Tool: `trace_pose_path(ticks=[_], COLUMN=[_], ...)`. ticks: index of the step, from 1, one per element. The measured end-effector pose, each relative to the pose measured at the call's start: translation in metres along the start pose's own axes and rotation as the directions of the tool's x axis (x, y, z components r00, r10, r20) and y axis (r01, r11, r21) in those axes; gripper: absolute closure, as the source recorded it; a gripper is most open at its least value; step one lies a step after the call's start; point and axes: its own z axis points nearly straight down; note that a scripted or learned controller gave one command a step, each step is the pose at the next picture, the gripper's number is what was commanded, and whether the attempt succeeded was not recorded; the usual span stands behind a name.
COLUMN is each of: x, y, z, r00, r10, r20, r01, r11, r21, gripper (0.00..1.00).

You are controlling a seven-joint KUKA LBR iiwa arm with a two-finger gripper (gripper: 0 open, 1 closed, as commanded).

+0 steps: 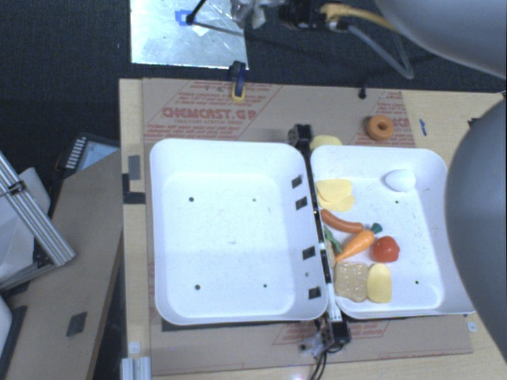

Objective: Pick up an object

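The right bin [420,212] holds several toy foods. Yellow slices [334,194] lie at its left, with a white egg [399,180] toward the back. An orange-red sausage [342,223], a carrot [356,244] and a red tomato [386,249] sit in the middle. A tan cracker [352,280] and a yellow oval piece [379,283] rest near the front. My gripper [253,2] appears blurred at the top edge, far behind both bins and beside a silver sheet [182,22]. Nothing is visible in it.
The left bin [230,228] sits beside the right one. A brown doughnut [380,127] and a pale yellow piece [325,142] lie on the cardboard behind the right bin. The grey arm [475,212] covers the right side and the top right corner.
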Motion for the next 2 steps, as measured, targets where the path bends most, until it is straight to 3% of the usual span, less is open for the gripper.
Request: trace_pose_path(ticks=[1, 2], x=[0.000, -0.001], y=[0.000, -0.017], z=[0.001, 0.001], r00=[1.000, 1.000], r10=[0.000, 0.001], r20=[0.001, 0.001], r01=[0.000, -0.001], r11=[1.000, 1.000], r21=[0.002, 0.004], gripper=[1.00, 1.00])
